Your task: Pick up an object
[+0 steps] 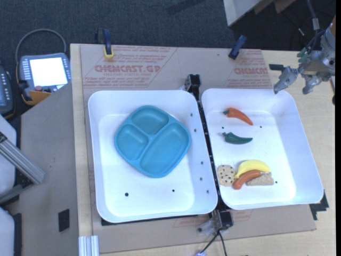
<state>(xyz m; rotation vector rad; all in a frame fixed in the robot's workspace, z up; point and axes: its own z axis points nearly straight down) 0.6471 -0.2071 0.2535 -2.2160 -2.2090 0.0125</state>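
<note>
Camera view, contents of two white bins. Left bin (101,159): one blue divided plate (152,140), lying near its middle. Right bin (298,143): orange pepper (238,116) toward the far side; green pepper (236,138) just nearer than it; cluster at the near left comprising cookie (226,174), banana (252,167), sausage (246,178) and bread slice (262,181), touching one another. Gripper (296,82): above the right bin's far right corner, fingers spread, nothing between them.
</note>
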